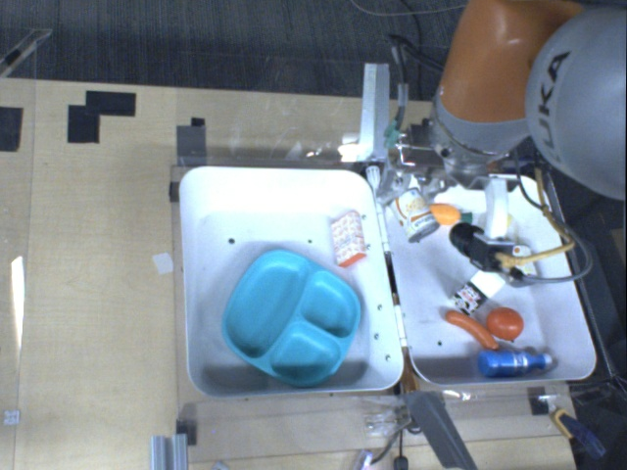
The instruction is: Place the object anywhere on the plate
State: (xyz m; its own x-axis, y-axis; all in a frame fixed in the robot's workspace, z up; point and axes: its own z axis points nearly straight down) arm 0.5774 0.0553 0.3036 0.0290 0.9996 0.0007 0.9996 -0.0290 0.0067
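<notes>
The gripper (406, 188) hangs over the far left corner of the right bin (560, 302), close under the arm's wrist. Whether it is open, closed or clamped on anything cannot be told, as the wrist and metal parts crowd it.

Just below the gripper, on the near side, a small can (419, 216) lies tilted on the bin floor. It is touching the gripper or nearly so, and a grip on it cannot be made out. A small orange piece (445, 213) lies right beside the can, on the side away from the left bin (214, 225).

Farther toward the near edge of the right bin, well apart from the gripper, lie a die (470, 298), a carrot (467, 328), a red ball (506, 323) touching the carrot, and a blue bottle (513, 362) on its side.

The plate (292, 316), blue and divided, sits in the left bin, well off from the gripper toward the view's left and nearer the camera. Between the gripper and the plate stand the two bin rims (394, 292). A packet (348, 238) lies just across them, near the plate's far edge but apart from it.
</notes>
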